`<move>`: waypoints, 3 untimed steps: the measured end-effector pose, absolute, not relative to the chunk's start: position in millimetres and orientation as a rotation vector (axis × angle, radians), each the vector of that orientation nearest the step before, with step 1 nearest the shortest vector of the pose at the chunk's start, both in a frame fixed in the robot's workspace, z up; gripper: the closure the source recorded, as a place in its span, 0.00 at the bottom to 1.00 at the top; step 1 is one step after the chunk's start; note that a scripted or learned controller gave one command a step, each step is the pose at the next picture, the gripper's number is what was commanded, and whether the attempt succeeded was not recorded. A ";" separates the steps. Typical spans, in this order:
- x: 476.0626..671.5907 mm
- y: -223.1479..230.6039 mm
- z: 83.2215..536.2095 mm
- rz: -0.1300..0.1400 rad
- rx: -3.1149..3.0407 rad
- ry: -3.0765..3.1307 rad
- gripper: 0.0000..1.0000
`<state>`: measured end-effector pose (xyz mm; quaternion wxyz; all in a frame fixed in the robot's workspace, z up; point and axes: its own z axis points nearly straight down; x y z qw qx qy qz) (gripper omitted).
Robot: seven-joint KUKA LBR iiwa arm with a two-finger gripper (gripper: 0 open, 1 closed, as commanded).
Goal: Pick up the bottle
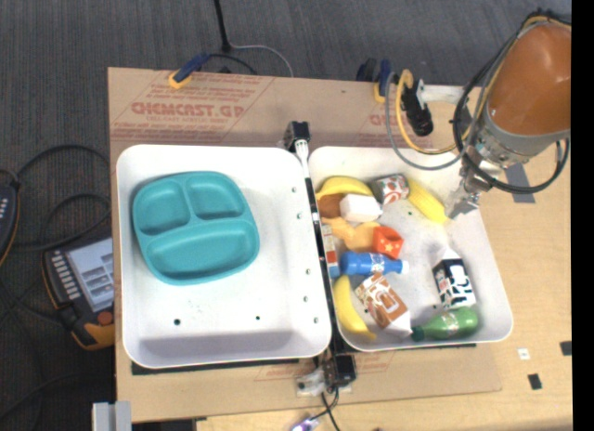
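Right bin (492,262), crowded. The bottle (371,265) lies flat near the bin's middle, toward its left half: blue body, white cap end pointing right, long axis running roughly left-right across the view. An orange toy (357,232) touches it above; a red piece (390,243) sits at its upper right. Below it lies a carton (383,304), with a banana (348,308) at lower left.

The gripper (464,199) hangs at the bin's upper right edge, under the arm's orange band (529,71). Its tip looks narrow and pointed down, with nothing between the fingers; whether they are parted or closed is too small to tell, so I cannot say.

Key relation: the bottle lies to the left of the gripper and lower in the view, well apart, with a yellow fruit (425,202) and a small can (390,188) near the line between them.

Judgement: the move calls for travel left and down the view across the bin, then a descent with fingers set across the bottle's short width, that is, closing top-to-bottom in the view. Risk: close neighbours above and below leave little room for the fingers; they may catch the orange toy or carton instead.

1 arm, so no choice of side.
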<state>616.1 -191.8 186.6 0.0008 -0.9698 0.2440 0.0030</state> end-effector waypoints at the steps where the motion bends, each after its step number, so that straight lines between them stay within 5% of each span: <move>1: 669.3 -222.4 301.8 -0.006 -3.091 0.545 1.00; 2: 652.2 -179.9 178.0 0.009 -3.122 0.314 1.00; 3: 669.3 -221.7 324.3 -0.009 -3.122 0.318 1.00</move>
